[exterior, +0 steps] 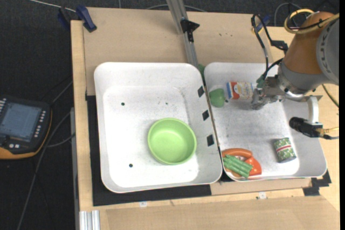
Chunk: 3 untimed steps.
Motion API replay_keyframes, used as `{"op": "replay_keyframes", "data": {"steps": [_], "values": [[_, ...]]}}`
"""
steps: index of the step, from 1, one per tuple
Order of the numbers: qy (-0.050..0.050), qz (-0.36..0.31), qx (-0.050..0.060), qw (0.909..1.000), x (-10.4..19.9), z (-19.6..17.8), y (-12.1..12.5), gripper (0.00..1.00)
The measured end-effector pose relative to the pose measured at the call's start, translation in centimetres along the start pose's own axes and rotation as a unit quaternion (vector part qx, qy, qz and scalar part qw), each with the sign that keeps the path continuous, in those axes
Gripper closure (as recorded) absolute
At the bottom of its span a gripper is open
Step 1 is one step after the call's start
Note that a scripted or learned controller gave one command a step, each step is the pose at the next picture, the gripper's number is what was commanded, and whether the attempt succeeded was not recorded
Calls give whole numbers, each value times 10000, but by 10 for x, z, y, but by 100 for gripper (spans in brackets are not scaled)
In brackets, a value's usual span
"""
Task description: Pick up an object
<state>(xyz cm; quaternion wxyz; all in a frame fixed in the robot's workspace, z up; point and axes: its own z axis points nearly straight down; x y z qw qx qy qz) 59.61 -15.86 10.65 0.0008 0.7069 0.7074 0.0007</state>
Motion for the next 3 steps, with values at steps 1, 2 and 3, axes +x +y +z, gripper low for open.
{"op": "replay_keyframes", "data": {"steps": [1,2,3], "values": [[-3,2,-9,10000,-1,-42,0,100],[-4,1,-20,10000,0,-106,3,100],[-1,2,-3,10000,0,-127,4,100]]}}
